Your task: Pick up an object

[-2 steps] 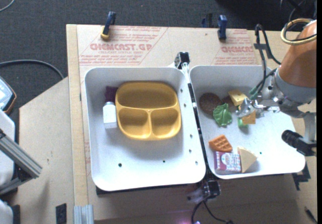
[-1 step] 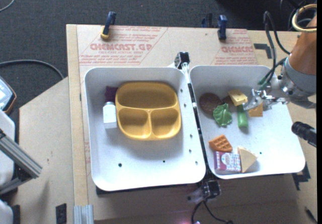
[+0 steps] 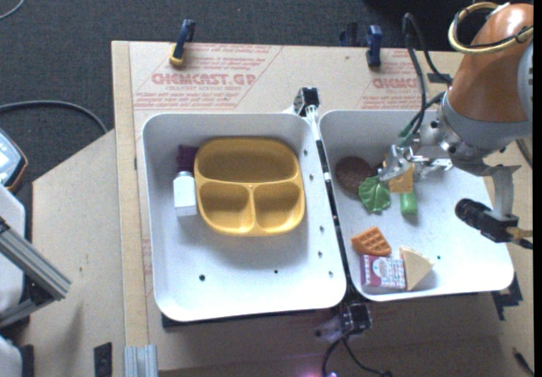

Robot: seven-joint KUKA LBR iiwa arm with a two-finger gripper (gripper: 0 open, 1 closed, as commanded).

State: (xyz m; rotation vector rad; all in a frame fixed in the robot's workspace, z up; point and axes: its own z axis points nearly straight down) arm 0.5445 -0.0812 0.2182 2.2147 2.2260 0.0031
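Reaching in from the right: grey arm [image 3: 487, 104], orange band bulging above the wrist, wrist bent down over the right bin [image 3: 474, 274]. Hanging low near that bin's far left part: metal gripper [image 3: 405, 165], tips just above a small orange block [image 3: 401, 180]. Impossible to tell how wide the gripper is standing, or whether the block is being held at all.

Lying in the right bin, all placed from the gripper: directly below, the orange block, boxy and matte; just beside the block toward the front, a short green stick [image 3: 409, 202]; to the front-left, a crinkled green leaf [image 3: 373, 195], soft-edged; to the left, a flat brown disc [image 3: 351, 172], dull-surfaced. Farther toward the front: a ridged orange waffle [image 3: 371, 241], a red-and-white printed packet [image 3: 383, 273], a pale wedge [image 3: 416, 266] touching the packet.

Sitting well to the left of the gripper, in the left bin [image 3: 169, 282]: a glossy yellow tray [image 3: 249, 185] with three compartments, a small white bottle [image 3: 185, 194] touching its left edge, a dark purple thing [image 3: 186, 155] behind the bottle.
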